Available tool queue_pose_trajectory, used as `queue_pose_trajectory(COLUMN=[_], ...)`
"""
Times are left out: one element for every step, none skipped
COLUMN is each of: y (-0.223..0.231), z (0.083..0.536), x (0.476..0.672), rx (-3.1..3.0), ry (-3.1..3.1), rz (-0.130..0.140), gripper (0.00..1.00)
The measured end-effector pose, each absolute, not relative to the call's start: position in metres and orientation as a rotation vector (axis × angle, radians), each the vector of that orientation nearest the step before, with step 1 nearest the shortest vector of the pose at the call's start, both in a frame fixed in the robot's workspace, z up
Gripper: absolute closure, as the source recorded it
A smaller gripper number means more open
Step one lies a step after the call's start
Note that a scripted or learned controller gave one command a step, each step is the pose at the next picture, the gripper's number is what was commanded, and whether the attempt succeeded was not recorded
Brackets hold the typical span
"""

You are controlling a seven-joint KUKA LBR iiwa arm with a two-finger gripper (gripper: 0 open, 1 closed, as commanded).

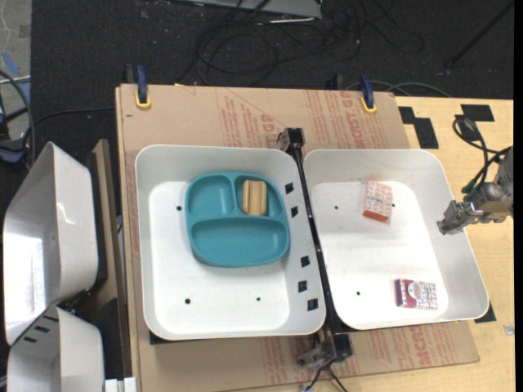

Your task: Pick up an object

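We find the end effector (452,221) at the right rim of the right bin (425,166), above the edge; we cannot tell its state, and nothing shows in it. In that bin lie two small packets, well apart: a red-and-white packet (377,201) near the far middle and a purple-and-white packet (417,294) at the near right. The left bin (163,300) holds a teal divided plate (237,239), with a tan wooden block (255,198) in its upper right compartment. Both bins sit on the desk (245,113).
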State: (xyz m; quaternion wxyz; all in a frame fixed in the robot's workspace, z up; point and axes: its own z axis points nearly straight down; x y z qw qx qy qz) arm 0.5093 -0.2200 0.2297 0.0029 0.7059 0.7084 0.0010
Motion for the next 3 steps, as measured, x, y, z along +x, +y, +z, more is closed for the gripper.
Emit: queue_pose_trajectory(y=[-0.172,-0.112,-0.065], z=[0.239,0.241,0.232], x=[0.526,0.55,0.579], rx=[2.21,2.21,2.212], ry=[2.23,2.232,2.23], rz=[0.004,0.005,0.003], gripper=[1.0,1.0,1.0])
